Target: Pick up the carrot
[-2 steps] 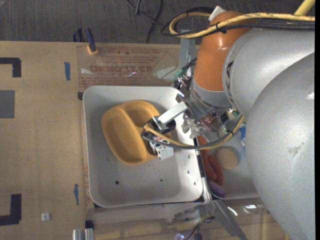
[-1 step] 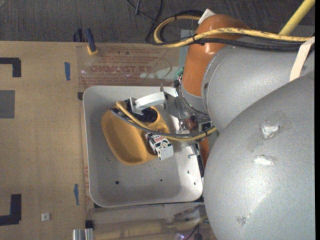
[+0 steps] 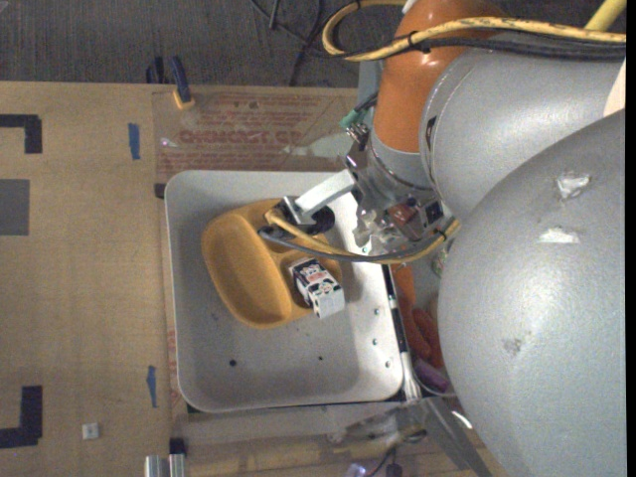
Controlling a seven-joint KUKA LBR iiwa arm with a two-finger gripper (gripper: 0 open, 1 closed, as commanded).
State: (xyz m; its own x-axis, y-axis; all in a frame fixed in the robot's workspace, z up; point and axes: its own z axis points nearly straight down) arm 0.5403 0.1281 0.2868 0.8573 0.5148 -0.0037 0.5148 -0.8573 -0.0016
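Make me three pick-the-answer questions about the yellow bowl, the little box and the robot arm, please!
1. Where is the little box?
A) right by the yellow bowl in the white bin
B) on the brown cardboard
C) on the floor

2. What colour is the band on the arm?
A) green
B) orange
C) blue

3. How is the bowl?
A) covered by a lid
B) full of blocks
C) open, with its inside bare

Answers: 1 A, the box sits at the bowl's rim inside the bin. 2 B, the band above the wrist is orange. 3 C, just smooth yellow shows inside.
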